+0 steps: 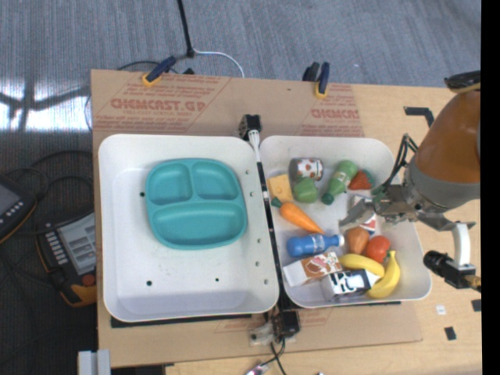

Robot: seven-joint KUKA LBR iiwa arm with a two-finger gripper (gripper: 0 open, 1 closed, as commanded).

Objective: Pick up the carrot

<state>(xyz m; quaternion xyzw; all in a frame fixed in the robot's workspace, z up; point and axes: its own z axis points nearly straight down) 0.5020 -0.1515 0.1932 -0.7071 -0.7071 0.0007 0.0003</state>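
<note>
Carrot point(300, 217) in right bin point(406, 291) (untouched), jaws nearby

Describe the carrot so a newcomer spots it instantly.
Look in the right-hand white bin, the one crowded with toy food, not the one holding the teal tray. Along its left side, just above the blue bottle, lies the carrot: the only long, tapered orange piece, with a green stub at its upper-left end.

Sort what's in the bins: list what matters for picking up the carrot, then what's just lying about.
For the job:
orange toy carrot, right bin
grey two-finger gripper, right of it

Lying about:
teal divided plastic plate, left bin
blue plastic bottle
yellow toy banana
green plastic bottle
</note>
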